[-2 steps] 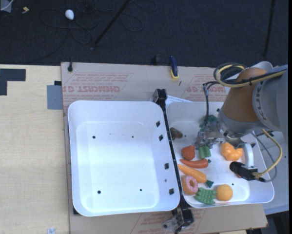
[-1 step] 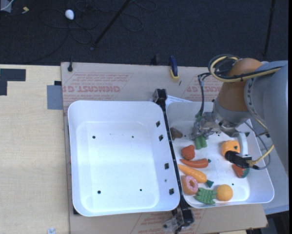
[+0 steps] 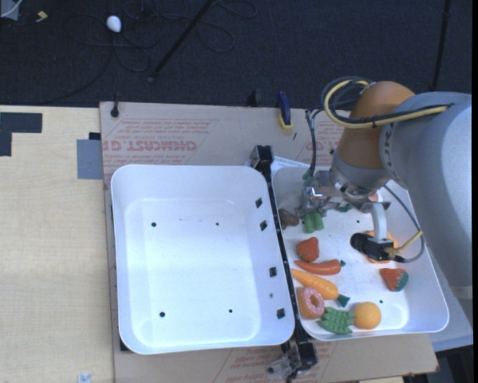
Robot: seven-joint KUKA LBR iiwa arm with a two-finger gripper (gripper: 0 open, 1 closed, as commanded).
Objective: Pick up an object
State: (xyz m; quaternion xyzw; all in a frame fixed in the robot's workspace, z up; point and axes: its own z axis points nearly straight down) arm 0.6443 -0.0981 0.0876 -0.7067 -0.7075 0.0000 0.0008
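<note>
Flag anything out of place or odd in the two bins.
Nothing looks spilled or damaged. The toy food, such as the carrot, donut and orange, lies loose in the right bin, all inside its rim. The gripper is low at that bin's far left.

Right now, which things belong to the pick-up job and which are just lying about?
Job:
gripper, low in the right bin
green piece just under it
red tomato, chili, carrot, donut, orange, strawberry

Lying about:
left bin
cables and white ball on the floor
blue clamp
</note>
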